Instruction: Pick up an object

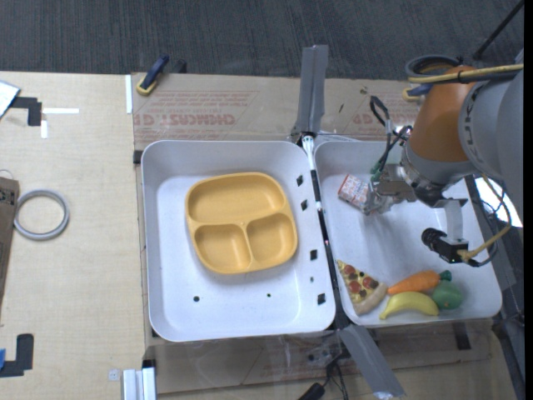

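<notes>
Pink and white, a small packet (353,190) sits in the right bin (487,307) up near its eleven o'clock corner, tilted against the floor of the bin. The gripper (376,203) is right beside it, at the packet's four o'clock side — touching or nearly so, though from where I stand I cannot tell whether anything is actually pinched, or how the gripper is set.

My guess is the packet is light and a little crinkly, the sort of thing that slides or tips before it lifts; taking it across its short sides, low down, looks safest.

Down at the bin's six o'clock edge lie the others: a pizza slice (361,286), a banana (410,306), a carrot (415,282) and something green (448,297) — all look like smooth hard toys, likely light but slippery, and crowded together.

In the left bin (158,307) rests a yellow divided plate (241,221), well apart from the arm.
</notes>
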Controlling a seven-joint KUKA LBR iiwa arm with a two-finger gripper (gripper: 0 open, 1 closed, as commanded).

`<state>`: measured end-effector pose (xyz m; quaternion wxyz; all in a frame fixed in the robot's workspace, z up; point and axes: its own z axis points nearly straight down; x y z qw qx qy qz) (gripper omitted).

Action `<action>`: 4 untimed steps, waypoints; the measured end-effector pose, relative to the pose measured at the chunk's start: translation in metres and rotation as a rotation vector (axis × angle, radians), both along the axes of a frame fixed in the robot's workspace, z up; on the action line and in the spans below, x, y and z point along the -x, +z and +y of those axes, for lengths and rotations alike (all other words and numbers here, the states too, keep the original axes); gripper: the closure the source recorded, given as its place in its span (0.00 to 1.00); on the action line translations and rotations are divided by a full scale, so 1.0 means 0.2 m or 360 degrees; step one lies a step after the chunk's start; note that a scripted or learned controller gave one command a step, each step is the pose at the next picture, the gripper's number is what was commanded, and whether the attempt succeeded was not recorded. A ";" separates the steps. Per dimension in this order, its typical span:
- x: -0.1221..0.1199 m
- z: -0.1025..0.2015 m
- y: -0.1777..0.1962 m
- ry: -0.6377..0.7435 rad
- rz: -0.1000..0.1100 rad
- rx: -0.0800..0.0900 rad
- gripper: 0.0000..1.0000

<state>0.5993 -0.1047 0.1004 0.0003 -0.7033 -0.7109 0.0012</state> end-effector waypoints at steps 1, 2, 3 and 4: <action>0.21 0.11 0.61 -0.0279 0.0000 0.0001 1.00; 0.29 0.52 0.69 -0.0062 0.0002 0.0000 1.00; 0.39 0.02 1.21 0.0034 -0.0003 0.0001 1.00; 0.08 0.17 0.84 0.0022 0.0002 0.0000 1.00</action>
